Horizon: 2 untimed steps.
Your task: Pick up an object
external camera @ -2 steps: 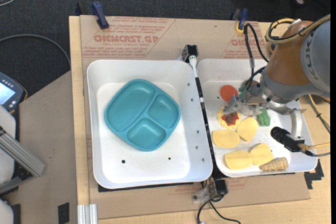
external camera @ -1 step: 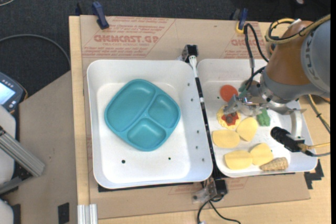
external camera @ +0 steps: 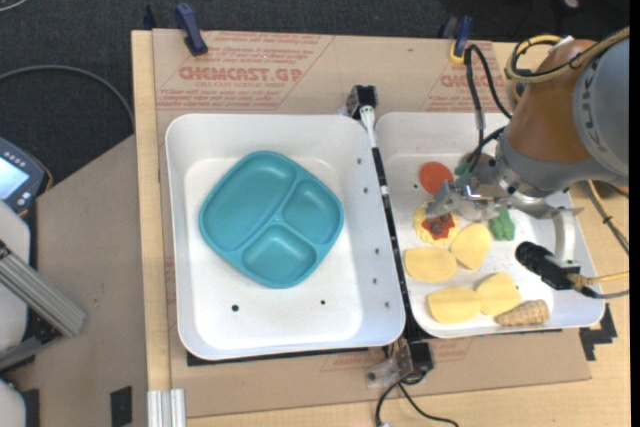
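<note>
- The gripper (external camera: pixel 441 212) reaches in from the right, low over the right bin (external camera: pixel 415 143), with its tip above the left half of that bin.
- A yellow-and-red toy piece (external camera: pixel 437 230) lies on the bin floor directly under the tip and partly covered by it (seemingly in contact, though the slanted view does not settle it).
- I cannot tell how far the gripper is open, or whether it has hold of anything, because the wrist and its metal parts hide the tip.
- A red round piece (external camera: pixel 435 176) lies just beyond the tip, toward the far wall of the bin, and is one of a kind.
- A single green piece (external camera: pixel 502 226) sits just right of the gripper, partly under the arm.
- There are four pale yellow slices (external camera: pixel 430 264), grouped in the near half of the right bin. Two lie just beside the yellow-and-red toy piece and two lie nearer the front wall.
- One tan ridged wedge (external camera: pixel 523 314) lies at the near right corner, touching the nearest yellow slice.
- The left bin (external camera: pixel 200 300) holds one teal divided plate (external camera: pixel 270 218) with three compartments, lying flat and turned at an angle.
- The two white bins stand side by side on the counter (external camera: pixel 250 65), which is covered in brown printed paper.
- Two blue clamps (external camera: pixel 189 27) grip the far edge of the counter.
</note>
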Each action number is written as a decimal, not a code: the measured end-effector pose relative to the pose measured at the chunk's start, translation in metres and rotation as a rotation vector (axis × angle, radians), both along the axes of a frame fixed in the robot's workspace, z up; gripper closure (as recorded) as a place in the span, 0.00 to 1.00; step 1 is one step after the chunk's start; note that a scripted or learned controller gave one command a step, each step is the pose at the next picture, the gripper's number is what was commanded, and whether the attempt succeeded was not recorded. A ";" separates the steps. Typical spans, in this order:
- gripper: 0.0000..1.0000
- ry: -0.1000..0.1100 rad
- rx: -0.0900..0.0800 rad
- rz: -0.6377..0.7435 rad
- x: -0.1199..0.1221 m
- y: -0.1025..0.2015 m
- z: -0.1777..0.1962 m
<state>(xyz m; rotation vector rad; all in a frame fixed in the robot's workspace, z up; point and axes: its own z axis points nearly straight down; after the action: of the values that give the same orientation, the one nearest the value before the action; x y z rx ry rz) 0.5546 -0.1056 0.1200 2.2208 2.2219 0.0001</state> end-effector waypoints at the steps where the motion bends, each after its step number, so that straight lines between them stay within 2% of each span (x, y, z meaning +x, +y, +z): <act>1: 0.00 0.000 0.000 0.000 0.000 0.000 0.000; 2: 0.00 0.000 0.000 0.000 0.000 0.000 0.000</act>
<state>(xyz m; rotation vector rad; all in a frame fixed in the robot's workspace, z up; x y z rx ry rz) 0.5546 -0.1056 0.1200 2.2208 2.2219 0.0001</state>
